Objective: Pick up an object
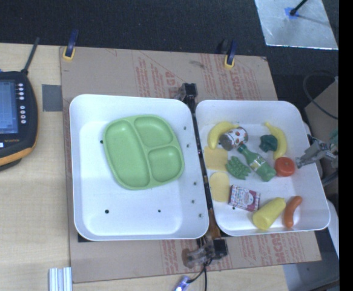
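The right white bin (297, 111) holds several toy foods: two yellow bananas (220, 132) (277, 135), a green broccoli (269, 143), a red tomato (284, 166), a green bottle (256, 160), a small red carton (244, 197), a yellow pear-like piece (268, 213) and an orange sausage (292, 211). My gripper (306, 152) reaches in at the bin's right rim, just right of the tomato. It looks open, with nothing between its fingers. Most of the arm is cut off by the frame.
The left white bin (88, 217) holds a green divided plate (144, 151). A teach pendant (3, 123) lies on the bench at far left. Clamps (189, 91) (203, 253) sit where the bins meet.
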Controlling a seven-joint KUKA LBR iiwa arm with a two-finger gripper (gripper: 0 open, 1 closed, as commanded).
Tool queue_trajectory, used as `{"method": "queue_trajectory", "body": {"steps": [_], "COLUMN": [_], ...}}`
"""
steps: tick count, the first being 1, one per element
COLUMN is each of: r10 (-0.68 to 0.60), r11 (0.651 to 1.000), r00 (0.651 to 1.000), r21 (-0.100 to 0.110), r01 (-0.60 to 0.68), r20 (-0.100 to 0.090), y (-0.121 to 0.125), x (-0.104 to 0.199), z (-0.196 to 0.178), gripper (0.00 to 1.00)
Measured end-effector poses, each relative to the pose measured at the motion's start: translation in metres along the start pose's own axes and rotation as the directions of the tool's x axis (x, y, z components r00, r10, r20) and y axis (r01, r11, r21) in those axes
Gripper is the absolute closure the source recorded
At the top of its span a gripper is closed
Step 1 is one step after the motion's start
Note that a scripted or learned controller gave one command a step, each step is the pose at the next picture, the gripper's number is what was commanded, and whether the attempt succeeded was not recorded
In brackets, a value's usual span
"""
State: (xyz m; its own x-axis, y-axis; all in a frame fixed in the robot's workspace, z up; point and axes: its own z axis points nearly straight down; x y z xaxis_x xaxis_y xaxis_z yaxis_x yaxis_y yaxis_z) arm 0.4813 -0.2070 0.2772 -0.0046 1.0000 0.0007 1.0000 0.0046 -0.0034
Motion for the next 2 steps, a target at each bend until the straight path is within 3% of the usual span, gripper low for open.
{"method": "queue_trajectory", "body": {"steps": [1, 2], "r10": [-0.002, -0.003], "r11": [1.0, 1.0], "r00": [1.0, 1.0], "r21": [0.0, 0.001], "r01": [0.002, 0.003], "r20": [0.002, 0.002], "y": [0.057, 0.133], "x": [0.016, -0.004], "z": [0.045, 0.095], "gripper": [0.0, 0.0]}}
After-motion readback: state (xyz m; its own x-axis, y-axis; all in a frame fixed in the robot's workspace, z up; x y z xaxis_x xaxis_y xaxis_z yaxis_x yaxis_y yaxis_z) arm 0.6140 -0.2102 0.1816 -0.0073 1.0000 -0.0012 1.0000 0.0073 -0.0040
